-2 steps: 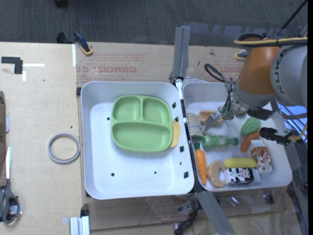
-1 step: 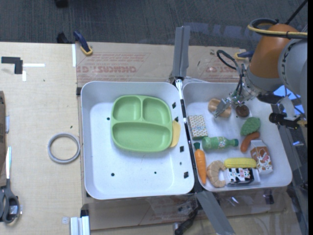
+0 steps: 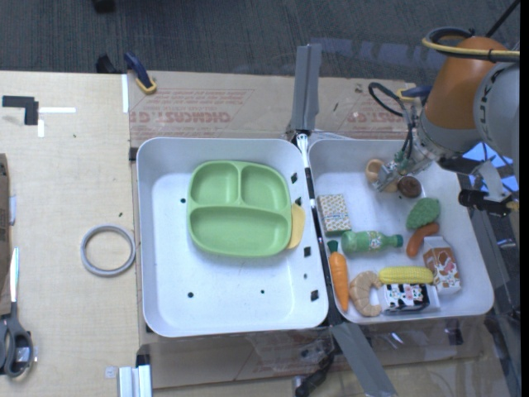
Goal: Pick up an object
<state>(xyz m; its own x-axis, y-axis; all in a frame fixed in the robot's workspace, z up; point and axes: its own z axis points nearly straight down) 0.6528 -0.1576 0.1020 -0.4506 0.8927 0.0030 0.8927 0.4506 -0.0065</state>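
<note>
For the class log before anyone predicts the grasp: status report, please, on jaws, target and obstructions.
Gripper low in right bin, far corner; jaws unreadable. Brown round item and tan piece right beside it, nothing seen held. Broccoli close by.

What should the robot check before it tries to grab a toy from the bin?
1. Gripper is over the right bin: ok, near the bin's far end.
2. A toy is close below it: ok, a small tan and brown piece lies right there.
3. Gripper open or shut: cannot tell.
4. Nothing held already: cannot tell; the gripper blends into the toy under it.
5. Room around the target: ok; the green leafy toy and the patterned box lie apart from it.
6. Left bin free for a drop: not ok, a green divided plate takes up much of it.
</note>
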